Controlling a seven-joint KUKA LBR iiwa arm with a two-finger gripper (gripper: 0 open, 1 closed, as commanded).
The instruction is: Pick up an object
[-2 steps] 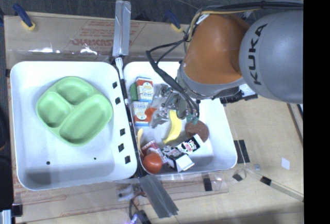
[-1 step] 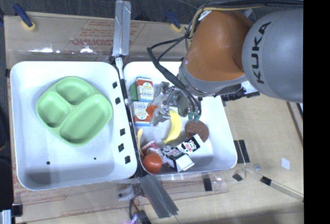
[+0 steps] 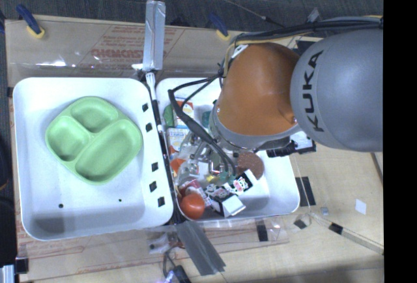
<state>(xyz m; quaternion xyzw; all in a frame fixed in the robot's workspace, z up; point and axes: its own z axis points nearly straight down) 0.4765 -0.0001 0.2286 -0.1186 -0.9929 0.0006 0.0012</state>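
My arm, with its orange band [image 3: 257,96], reaches down into the right bin [image 3: 281,193]. The gripper [image 3: 207,161] sits low among a heap of small objects at the bin's left side, its metal parts mixed in with the clutter. Beneath and around it lie a red-orange ball [image 3: 193,205], a black-and-white patterned item [image 3: 234,185], a brown round piece [image 3: 253,163] and colourful packets [image 3: 177,138]. Nothing can be made out between the fingers.
The left bin [image 3: 39,197] holds a light green divided plate [image 3: 94,138]. A grey metal post [image 3: 155,34] stands behind the divider between the bins. Cables [image 3: 189,89] run from the arm over the right bin's back part.
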